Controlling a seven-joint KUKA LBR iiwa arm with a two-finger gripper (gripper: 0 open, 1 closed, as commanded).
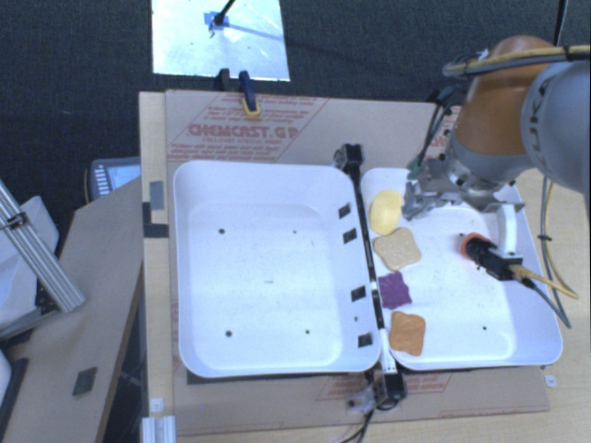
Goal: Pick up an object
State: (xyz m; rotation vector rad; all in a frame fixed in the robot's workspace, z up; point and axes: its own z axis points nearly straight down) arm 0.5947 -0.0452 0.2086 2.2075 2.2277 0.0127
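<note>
Just left of the gripper [417, 199] sits a yellow lemon-shaped toy [386, 211], right beside it but not lifted. Can't tell if the gripper's open or closed, so imo the pick is all still to do.

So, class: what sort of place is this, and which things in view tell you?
Most likely a robotics lab test bench. A robot arm reaches over two white bins set on a cardboard sheet, and small toy-like objects such as a yellow lemon shape lie in the right-hand bin.

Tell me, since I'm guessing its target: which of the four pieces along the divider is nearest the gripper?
The yellow piece, topmost in that row, just left of the gripper; the tan, purple and orange ones lie lower.
</note>
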